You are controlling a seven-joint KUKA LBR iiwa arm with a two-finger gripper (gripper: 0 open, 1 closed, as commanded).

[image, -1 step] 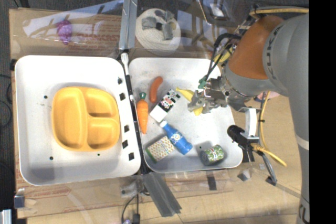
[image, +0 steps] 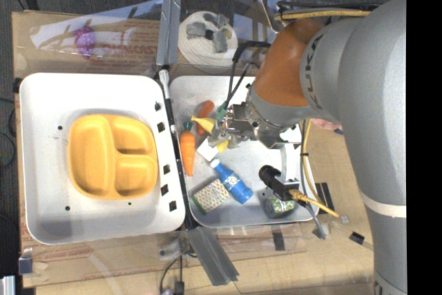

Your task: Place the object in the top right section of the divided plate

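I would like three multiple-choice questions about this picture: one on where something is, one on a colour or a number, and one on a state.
1. Where does the yellow divided plate lie?
A. In the left bin
B. In the right bin
C. On the bench between the bins

2. What colour is the small bottle in the right bin?
A. Red
B. Blue
C. Black

3. What is the state of the plate's sections?
A. All hold food
B. One holds the carrot
C. None holds anything

Answers:
1. A, as the plate sits in the middle of the left bin.
2. B, as the bottle's body is blue with a white cap.
3. C, as all sections show bare yellow, and the toy carrot lies in the right bin.
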